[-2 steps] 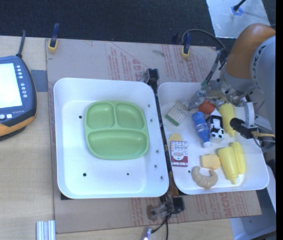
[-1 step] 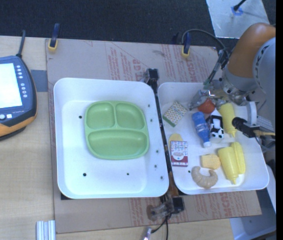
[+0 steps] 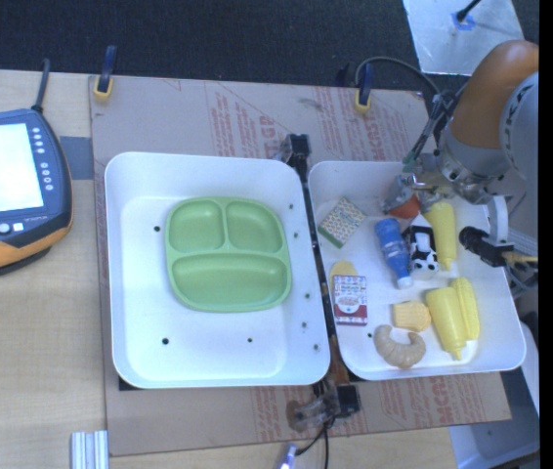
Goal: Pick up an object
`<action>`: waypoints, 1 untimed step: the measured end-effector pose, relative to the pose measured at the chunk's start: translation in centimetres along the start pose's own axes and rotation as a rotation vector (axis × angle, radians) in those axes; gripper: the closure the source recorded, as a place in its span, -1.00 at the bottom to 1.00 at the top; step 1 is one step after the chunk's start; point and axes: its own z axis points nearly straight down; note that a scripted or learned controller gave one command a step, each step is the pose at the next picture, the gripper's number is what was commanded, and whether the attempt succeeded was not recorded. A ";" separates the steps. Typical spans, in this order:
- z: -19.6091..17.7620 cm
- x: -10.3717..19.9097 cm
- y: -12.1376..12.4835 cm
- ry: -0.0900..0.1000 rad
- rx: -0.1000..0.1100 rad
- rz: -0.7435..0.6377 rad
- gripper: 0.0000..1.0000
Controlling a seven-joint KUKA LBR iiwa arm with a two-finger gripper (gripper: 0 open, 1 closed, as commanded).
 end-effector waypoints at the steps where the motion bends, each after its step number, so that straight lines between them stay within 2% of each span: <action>1: -5.3 4.5 0.0 0.000 -0.003 0.001 1.00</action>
